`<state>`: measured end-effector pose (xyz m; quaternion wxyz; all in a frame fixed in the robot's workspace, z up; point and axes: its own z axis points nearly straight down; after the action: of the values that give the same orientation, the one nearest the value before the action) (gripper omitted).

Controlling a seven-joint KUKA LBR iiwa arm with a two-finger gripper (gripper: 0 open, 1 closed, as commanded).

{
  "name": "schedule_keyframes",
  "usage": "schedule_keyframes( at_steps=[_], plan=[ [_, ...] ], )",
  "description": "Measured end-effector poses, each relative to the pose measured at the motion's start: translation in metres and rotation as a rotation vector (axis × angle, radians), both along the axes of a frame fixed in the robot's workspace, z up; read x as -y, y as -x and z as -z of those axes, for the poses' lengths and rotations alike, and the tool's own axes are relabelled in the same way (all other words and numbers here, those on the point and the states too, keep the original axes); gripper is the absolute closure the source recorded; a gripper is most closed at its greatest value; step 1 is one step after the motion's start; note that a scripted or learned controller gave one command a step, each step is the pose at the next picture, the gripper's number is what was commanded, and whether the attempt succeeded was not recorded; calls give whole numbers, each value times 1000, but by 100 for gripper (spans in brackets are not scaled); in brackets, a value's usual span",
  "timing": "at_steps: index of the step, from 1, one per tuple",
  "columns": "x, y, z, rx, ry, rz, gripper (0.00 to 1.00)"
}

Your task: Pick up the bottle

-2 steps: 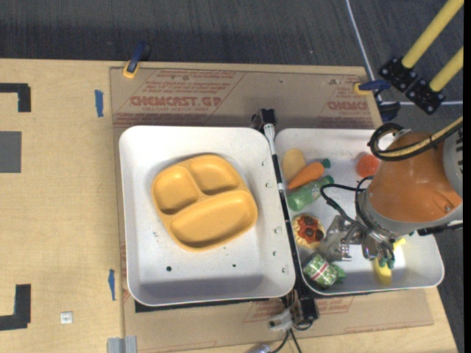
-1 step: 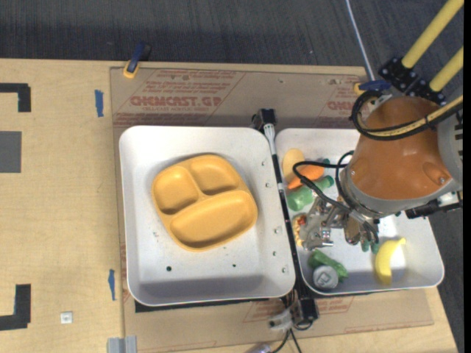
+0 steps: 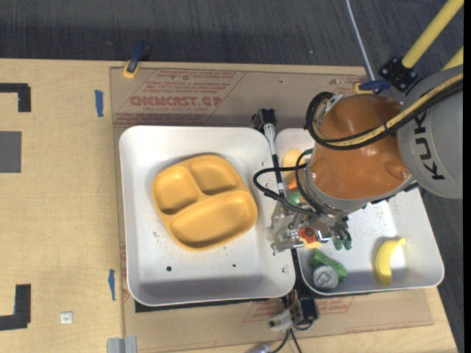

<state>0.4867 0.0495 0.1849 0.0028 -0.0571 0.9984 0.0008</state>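
The bottle [image 3: 324,269] is green with a round silver cap and lies near the front left corner of the right bin [image 3: 421,213]. My gripper [image 3: 307,232] hangs low over that bin's left side, just behind the bottle and close to the wall between the two bins. The orange wrist band and grey arm cover the middle and back of the right bin. Small orange and green parts show at the gripper's tip, and I cannot make out whether they belong to an object.
A yellow divided plate [image 3: 204,200] sits in the left bin [image 3: 140,219]. A yellow fruit-shaped toy [image 3: 388,259] lies at the right bin's front right. Another yellow item [image 3: 292,158] peeks out behind the arm. Cables run along the divider.
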Motion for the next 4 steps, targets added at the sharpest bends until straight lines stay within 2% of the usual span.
schedule_keyframes(
  at_steps=[1,2,3,4],
  plan=[
    [78,-30,-8,1,2,-273,100],
    [13,-63,0,2,2,-439,100],
    [-30,-51,0,1,3,-868,100],
    [28,6,-68,0,4,-767,100]
  ],
)
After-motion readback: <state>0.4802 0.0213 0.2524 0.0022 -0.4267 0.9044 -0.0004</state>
